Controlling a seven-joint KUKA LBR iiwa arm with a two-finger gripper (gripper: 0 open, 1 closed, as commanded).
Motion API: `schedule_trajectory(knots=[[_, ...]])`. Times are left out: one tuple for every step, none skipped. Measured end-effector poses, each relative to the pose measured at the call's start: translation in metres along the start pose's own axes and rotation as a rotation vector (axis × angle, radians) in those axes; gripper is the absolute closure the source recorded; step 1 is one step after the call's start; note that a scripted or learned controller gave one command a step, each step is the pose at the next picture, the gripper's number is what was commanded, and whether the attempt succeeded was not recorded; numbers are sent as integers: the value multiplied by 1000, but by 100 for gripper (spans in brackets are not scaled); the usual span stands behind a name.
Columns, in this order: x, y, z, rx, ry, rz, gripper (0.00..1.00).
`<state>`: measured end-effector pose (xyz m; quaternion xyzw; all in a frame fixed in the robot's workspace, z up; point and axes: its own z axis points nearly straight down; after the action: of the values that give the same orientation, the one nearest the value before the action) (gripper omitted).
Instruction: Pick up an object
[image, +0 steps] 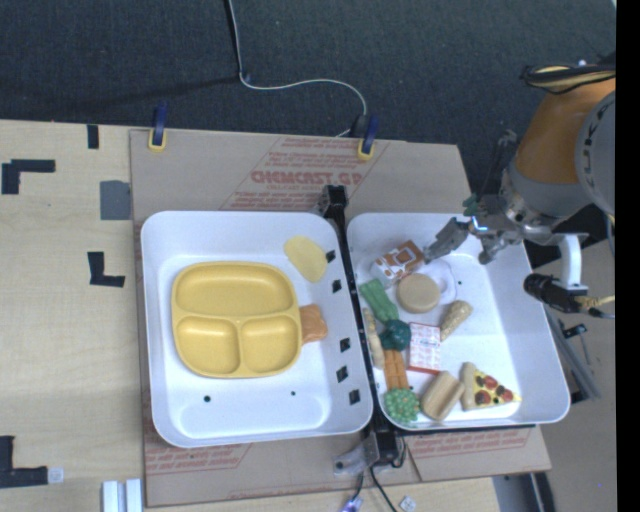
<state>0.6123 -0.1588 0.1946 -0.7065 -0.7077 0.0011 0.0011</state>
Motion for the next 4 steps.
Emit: schedule_trajectory(knots=[[40, 40, 90, -2, 0, 1, 0], [65, 30, 112, 0, -1, 0, 0], [30, 57, 111, -3, 0, 0, 0], [65, 7, 111, -1, 0, 0, 0]])
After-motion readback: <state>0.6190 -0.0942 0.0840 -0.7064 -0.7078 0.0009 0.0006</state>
